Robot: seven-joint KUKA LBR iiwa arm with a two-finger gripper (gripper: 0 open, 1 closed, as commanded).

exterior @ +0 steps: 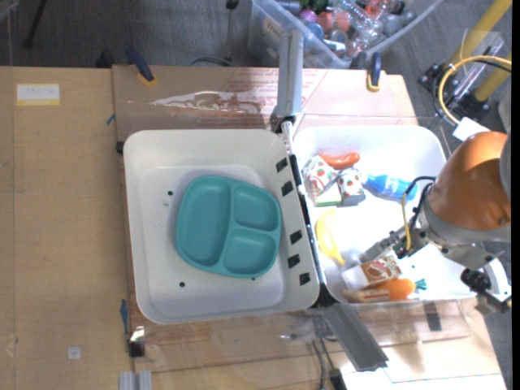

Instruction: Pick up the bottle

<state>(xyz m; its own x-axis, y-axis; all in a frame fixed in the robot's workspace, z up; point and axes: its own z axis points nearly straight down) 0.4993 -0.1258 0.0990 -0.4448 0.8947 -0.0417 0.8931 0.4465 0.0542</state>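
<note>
While my hand (382, 254) hangs low at about five o'clock in the right bin (431, 149), I cannot tell whether it is released or clenched, and nothing shows in its grip. So I judge the approach is under way. The bottle (388, 187), blue, lies near the bin's middle, up toward twelve o'clock from me; next I must shift there and descend over it.

Left bin (146, 218): teal divided plate (229, 226), centred.
Right bin (422, 145): banana (327, 238), carrot (400, 288), two small cartons (331, 179).
Beyond the bench's far edge: clear tub (345, 10) of clutter.
</note>
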